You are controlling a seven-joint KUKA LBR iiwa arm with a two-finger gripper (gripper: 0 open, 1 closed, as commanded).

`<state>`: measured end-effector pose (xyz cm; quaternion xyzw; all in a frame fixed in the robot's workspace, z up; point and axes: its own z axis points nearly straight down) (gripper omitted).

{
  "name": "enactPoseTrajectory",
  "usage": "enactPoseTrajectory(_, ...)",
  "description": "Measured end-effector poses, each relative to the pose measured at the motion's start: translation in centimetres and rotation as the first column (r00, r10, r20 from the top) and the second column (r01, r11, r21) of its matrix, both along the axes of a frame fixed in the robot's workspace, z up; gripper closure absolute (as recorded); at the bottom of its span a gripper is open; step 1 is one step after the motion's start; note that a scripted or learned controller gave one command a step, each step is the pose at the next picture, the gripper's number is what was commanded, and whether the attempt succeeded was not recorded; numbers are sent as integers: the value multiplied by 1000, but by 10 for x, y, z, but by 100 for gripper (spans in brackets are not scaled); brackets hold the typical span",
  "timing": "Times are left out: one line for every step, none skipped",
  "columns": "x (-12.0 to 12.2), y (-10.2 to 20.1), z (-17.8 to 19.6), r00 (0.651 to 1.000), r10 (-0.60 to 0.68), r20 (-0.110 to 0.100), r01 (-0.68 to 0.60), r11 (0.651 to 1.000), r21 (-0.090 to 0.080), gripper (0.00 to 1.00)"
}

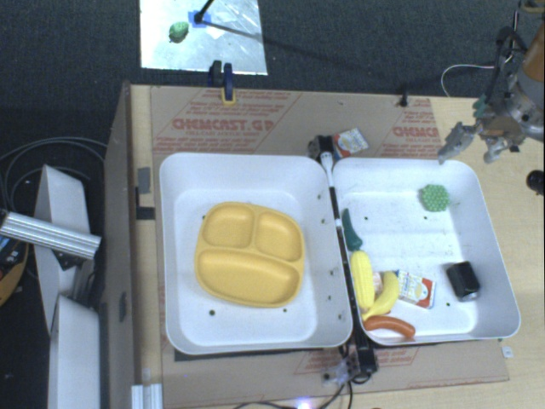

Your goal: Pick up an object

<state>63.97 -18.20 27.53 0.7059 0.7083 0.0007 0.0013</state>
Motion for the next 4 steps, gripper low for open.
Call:
enactPoseTrajectory(14, -5, -154, 1000, -1, -6, 1, 1000, 2, 0)
enactPoseTrajectory(29, -23, -190, 1000, 0, -4, 0, 1000, 4, 0)
enactPoseTrajectory(-1, -16, -181, 1000, -2, 0, 2, 1000, 0, 0)
enactPoseTrajectory(-3, -25, -108, 1000, -2, 3, 2, 1000, -1, 0)
